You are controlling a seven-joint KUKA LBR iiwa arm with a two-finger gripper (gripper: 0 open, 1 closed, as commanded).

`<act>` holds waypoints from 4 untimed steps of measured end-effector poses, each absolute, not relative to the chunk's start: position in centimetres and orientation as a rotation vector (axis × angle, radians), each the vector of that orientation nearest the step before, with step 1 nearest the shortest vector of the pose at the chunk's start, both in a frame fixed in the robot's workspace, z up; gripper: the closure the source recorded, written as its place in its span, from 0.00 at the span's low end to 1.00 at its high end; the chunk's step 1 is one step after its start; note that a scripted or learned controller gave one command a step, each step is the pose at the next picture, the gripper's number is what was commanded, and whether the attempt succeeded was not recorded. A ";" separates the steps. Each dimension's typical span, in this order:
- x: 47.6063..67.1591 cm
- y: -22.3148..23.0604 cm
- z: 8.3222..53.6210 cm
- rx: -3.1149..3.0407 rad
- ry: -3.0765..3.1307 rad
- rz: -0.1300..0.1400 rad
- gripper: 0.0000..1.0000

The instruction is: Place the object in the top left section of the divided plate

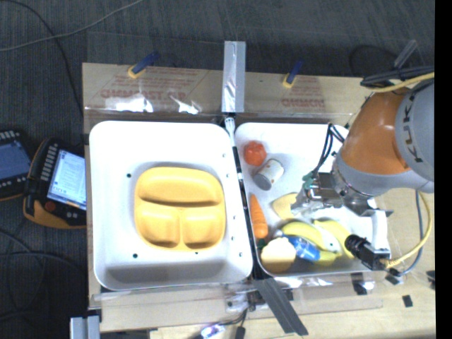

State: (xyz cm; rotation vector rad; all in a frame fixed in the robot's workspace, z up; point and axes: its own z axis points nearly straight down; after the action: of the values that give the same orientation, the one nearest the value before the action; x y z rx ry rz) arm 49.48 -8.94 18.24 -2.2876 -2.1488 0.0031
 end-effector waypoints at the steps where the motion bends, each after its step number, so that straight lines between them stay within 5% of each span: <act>1: 48.8 -2.9 18.2 -2.466 -1.940 0.004 1.00; 2: 53.3 -5.3 20.7 -2.479 -1.930 0.006 1.00; 3: 53.3 -5.2 21.5 -2.475 -1.931 0.012 1.00; 4: 59.4 -10.0 30.4 -2.455 -1.963 0.008 1.00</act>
State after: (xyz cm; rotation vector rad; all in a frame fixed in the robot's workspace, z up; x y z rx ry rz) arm 59.39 -10.00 30.36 -2.4553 -1.9630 0.0076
